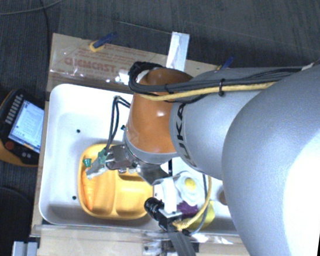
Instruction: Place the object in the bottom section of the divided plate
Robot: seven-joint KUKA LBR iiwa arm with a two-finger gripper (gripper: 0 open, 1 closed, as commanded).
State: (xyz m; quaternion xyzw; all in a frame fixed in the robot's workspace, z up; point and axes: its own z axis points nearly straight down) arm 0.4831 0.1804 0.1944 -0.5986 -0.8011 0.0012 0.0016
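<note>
My gripper (pixel 100 163) hangs over the left side of the yellow divided plate (pixel 109 197) in the left bin (pixel 67 117); I cannot tell its state. A fried-egg toy (pixel 189 185) lies right of the plate, beside a purple piece (pixel 187 208).

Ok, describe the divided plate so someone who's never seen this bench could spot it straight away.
Look in the left white bin, at its lower half beneath the arm's orange band. The divided plate is the glossy yellow-orange dish there, raised ridges splitting it into sections.
</note>
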